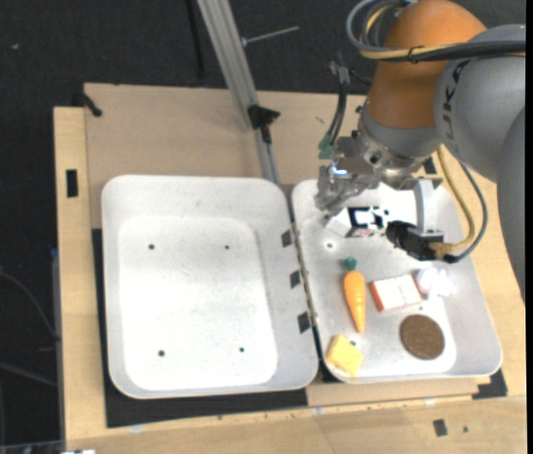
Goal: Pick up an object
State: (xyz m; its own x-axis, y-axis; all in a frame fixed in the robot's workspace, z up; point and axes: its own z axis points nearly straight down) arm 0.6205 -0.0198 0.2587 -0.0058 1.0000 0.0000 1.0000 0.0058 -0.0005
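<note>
Whether the jaws stand apart cannot be told; the gripper (335,189) hangs over the right bin's (470,282) upper left edge, with the carrot (354,296) nearby amid open floor.

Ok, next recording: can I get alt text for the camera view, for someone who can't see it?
A grey arm with an orange band reaches from the right, its end effector over the back of the right white bin. That bin holds an orange toy carrot, a yellow block, a brown round disc and a small orange-and-white box.
</note>
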